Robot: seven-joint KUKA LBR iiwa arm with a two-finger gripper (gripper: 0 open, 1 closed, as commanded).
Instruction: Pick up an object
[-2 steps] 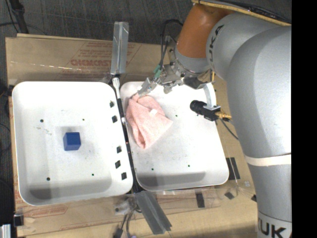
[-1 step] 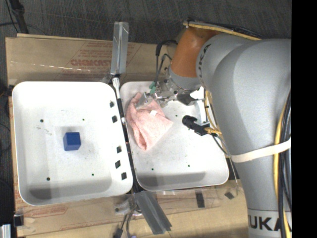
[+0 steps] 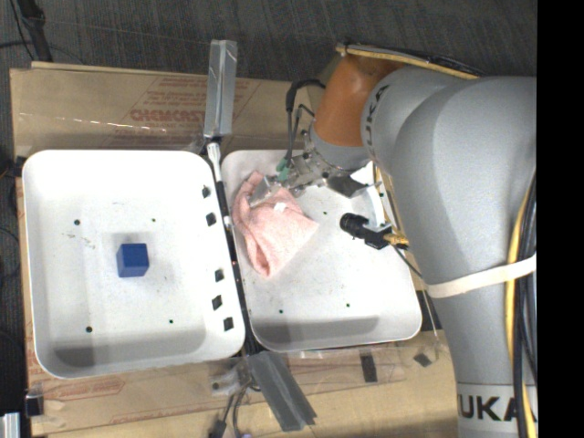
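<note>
Reached down to the pink cloth (image 3: 271,224) with the gripper (image 3: 288,177) at its top edge; grip impossible to tell, cloth not lifted yet.

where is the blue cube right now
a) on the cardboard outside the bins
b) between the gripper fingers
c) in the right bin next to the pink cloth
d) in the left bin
d: the blue cube sits alone on the floor of the left bin, while the pink cloth lies in the right bin where the gripper is.
</note>
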